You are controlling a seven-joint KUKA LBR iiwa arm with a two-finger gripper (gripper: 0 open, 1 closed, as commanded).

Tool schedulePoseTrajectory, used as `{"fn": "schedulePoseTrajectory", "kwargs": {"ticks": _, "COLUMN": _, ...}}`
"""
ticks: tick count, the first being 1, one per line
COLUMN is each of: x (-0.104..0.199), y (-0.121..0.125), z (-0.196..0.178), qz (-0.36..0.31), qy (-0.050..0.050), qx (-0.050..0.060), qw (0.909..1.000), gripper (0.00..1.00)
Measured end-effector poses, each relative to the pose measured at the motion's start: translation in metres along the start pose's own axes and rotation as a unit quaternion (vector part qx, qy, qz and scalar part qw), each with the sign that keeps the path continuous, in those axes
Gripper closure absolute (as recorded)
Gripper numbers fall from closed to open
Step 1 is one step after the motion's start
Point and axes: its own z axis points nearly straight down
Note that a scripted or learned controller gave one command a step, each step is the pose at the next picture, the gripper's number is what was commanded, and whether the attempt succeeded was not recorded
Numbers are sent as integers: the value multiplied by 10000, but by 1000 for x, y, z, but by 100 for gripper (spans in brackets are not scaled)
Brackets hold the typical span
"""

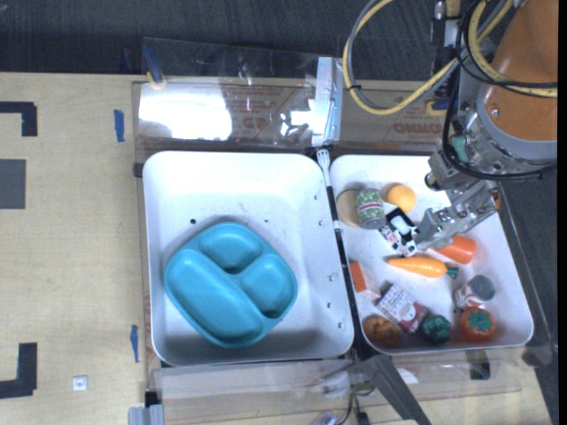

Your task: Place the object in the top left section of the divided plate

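The blue divided plate (232,282) is sitting in the left bin (168,184), waiting for an object. At three o'clock from it, the right bin (518,277) is holding toys, among them an orange carrot (416,266). The gripper (447,224) is hanging just above the carrot, likely choosing something; whether its claw is apart is impossible to tell. The arm is reaching in from two o'clock.

- A light wooden bench top (71,264) fills the area toward 9 o'clock.
- Black corner marks (25,118) and blue tape pieces (119,124) lie on it.
- A dark floor (177,16) shows at 12 o'clock.
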Motion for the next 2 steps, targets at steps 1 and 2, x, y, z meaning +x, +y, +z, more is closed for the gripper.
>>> {"fn": "schedulePoseTrajectory", "kwargs": {"ticks": 1, "x": -5, "y": 0, "z": -4, "qz": -2537, "qy": -12, "qx": -16, "qw": 9673, "gripper": 100}}
{"fn": "schedulePoseTrajectory", "kwargs": {"ticks": 2, "x": -38, "y": -10, "z": -15, "qz": -3461, "qy": -17, "qx": -18, "qw": 9382, "gripper": 100}}
